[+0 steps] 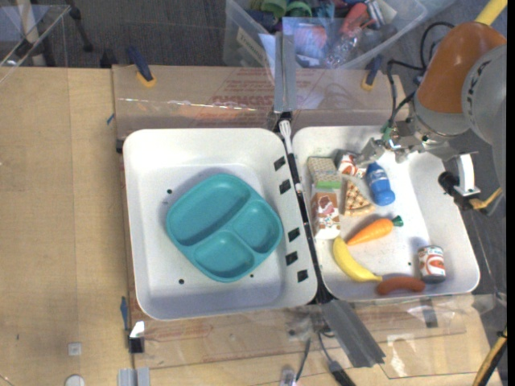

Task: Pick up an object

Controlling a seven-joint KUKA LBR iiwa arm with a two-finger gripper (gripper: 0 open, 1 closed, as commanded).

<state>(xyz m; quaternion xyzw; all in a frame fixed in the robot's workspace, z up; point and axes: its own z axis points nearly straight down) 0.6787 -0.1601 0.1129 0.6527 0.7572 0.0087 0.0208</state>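
Here the arm's gripper hovers over the back of the right bin, fingers open and holding nothing. The blue bottle lies just below it; the approach step seems underway, and next comes lowering and closing.

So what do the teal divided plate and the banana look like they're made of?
The teal plate looks like molded plastic with a matte finish: uniform color, soft rounded compartment ridges. The banana seems a plastic toy: even yellow, smooth surface, though foam or rubber can't be ruled out.
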